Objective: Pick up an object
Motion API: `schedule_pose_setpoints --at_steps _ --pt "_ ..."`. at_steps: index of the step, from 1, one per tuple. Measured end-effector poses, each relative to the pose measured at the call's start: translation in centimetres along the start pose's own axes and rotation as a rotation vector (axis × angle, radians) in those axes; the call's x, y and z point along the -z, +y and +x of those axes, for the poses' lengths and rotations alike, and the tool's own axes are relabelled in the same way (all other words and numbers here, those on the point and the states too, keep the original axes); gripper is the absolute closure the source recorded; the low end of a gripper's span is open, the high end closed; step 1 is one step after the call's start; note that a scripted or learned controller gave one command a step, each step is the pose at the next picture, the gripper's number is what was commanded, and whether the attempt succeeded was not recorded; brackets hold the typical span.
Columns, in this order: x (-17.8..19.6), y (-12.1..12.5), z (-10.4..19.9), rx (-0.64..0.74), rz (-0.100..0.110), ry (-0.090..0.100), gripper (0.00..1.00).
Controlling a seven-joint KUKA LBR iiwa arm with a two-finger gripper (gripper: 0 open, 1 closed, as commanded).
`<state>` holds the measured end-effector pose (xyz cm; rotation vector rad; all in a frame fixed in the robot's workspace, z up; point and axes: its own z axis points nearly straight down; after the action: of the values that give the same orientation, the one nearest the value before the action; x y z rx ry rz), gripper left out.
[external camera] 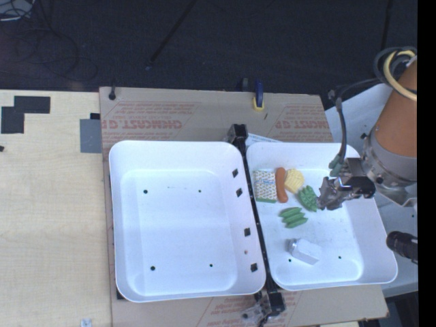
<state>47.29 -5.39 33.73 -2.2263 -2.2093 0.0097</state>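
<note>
Two white bins [177, 159] sit side by side on cardboard [177, 114].

Left bin [129, 182]: floor bare, free access. Right bin [368, 268]: far half crowded w/ packet [264, 185], carrot [281, 184], corn [294, 180], green pieces [293, 216]; end effector [330, 198] beside them. Grey block [304, 251] near-centre; near-right corner open.

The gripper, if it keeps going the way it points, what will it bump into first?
Probably the green toy vegetable right beside the gripper, in the right bin. Height is hard to judge from above, so it might meet the bin floor instead.
</note>
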Motion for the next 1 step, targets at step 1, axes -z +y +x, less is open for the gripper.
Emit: schedule_pose_setpoints --at_steps 1 --pt "-2.5 0.23 7.69 0.015 -0.002 0.003 1.0"
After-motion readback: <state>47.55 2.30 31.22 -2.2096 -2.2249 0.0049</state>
